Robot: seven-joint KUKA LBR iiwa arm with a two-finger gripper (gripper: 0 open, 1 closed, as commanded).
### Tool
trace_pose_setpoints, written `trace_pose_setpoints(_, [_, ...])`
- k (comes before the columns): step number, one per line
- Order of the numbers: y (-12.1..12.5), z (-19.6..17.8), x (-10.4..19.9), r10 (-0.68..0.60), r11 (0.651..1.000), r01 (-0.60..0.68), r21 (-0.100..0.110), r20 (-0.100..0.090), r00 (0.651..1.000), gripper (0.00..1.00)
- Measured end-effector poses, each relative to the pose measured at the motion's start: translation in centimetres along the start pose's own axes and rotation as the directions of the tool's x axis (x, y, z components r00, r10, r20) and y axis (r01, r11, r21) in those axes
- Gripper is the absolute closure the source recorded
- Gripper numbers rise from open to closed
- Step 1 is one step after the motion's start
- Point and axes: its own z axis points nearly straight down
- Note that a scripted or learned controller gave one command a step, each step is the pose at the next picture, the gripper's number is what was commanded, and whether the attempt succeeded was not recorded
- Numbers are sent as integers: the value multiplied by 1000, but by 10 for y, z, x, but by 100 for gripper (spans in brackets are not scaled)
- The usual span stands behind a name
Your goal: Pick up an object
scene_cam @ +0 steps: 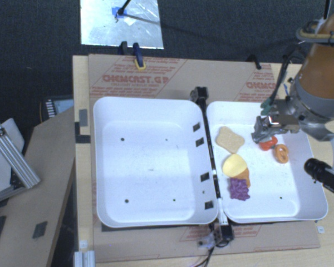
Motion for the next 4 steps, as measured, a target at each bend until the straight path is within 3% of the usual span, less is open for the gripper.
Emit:
trace_pose_setpoints(1, [1, -23, 63, 1, 1000, -1, 7, 1, 1000, 100])
trace_pose_setpoints(3, [6, -120, 183, 2, 1000, -2, 6, 0, 1000, 100])
trace_pose_setpoints(4, [93, -170, 214, 5, 1000, -5, 2, 1, 1000, 100])
